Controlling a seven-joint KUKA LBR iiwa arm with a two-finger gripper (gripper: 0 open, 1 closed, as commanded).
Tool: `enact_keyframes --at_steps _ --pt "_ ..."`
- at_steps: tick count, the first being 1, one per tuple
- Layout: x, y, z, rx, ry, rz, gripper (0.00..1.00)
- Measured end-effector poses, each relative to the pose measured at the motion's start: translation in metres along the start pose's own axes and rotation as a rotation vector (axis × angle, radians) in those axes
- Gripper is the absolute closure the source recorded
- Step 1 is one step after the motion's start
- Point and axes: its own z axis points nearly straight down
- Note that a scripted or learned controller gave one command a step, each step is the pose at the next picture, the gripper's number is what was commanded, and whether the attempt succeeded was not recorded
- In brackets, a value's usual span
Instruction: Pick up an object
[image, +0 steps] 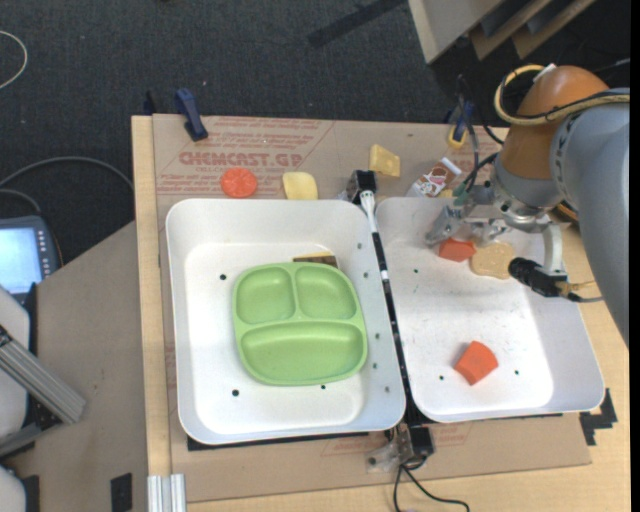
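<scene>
Likely target: red block (455, 251), far end of the right bin (520, 330). It sits directly under the gripper (463, 232), touching it or nearly so.

Gripper state: can't tell from this angle. The wrist hardware hides the tips, and I see nothing clearly clamped, so I'm not calling it a hold.

Risks:
- A tan piece (491, 262) lies just beside the red block on its right, maybe touching. A close here could catch both, or shove the tan piece and twist the block out of line.
- The block is partly hidden by the gripper, so centring is unverified. An off-centre pinch on a small block probably squirts it sideways.
- The spot is near the bin's far wall. If the block gets pushed that way it ends up against the wall, which makes a retry harder.
- A weak grip would drop it on lift, and it could bounce toward the divider between the bins.

Fallback: the orange block (476, 362) near the front of the same bin stands alone, well apart from everything. Much cleaner pick.

Pose: the arm (595, 150) comes in from the right, with the orange band (555, 95) high over the bin's far right corner. The wrist is bent down and slightly left, and the gripper is low, close to the bin floor.

The left bin (200, 260) has just the green plate (298, 322), not in play.
</scene>
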Motion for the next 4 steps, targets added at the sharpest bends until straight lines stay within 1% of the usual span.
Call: enact_keyframes --at_steps 1,2,3,4 --pt "0.0 0.002 -0.016 -0.008 -0.005 -0.002 1.0" --pt "0.0 0.001 -0.015 -0.007 -0.005 -0.002 0.0" --pt "-0.013 -0.045 -0.002 0.0 0.001 0.002 0.0" --pt "-0.014 -0.042 -0.015 -0.006 -0.003 0.001 1.0"
